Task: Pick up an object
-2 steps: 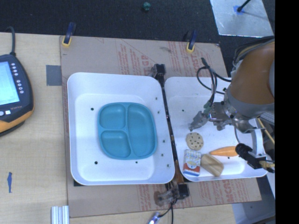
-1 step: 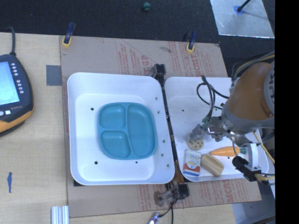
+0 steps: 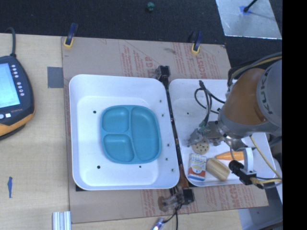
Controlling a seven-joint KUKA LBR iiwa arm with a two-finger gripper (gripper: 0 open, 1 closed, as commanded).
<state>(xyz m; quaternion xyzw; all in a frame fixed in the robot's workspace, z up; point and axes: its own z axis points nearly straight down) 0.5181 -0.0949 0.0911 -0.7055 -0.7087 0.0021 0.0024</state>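
Pincer: the pincer (image 3: 200,136) is low inside the right bin (image 3: 184,97), near the bin's middle. It sits at the end of the grey arm (image 3: 249,104) with the orange band.
Pincer state: I cannot tell if it is apart or together. I cannot see anything held in it.
Round biscuit (image 3: 199,147): just below the pincer in the picture. It is so close that I cannot tell if they touch.
Little box (image 3: 197,168): below the pincer, past the biscuit, by the bin's near edge. It is white with red and blue on it.
Tan block (image 3: 218,169): below the pincer and a bit toward the arm's side, right beside the little box.
Orange stick (image 3: 229,155): on the arm's side of the pincer, a bit lower, just above the tan block.
Black wires (image 3: 204,98): they loop above the pincer, over the bin floor.
Left bin (image 3: 81,128): on the far side of the pincer from the arm, next to the right bin.
Blue plate (image 3: 130,133): it lies flat in the middle of the left bin, well apart from the pincer. It has three parts.
Screen box (image 3: 12,92): far from the pincer, on the bench past the left bin.
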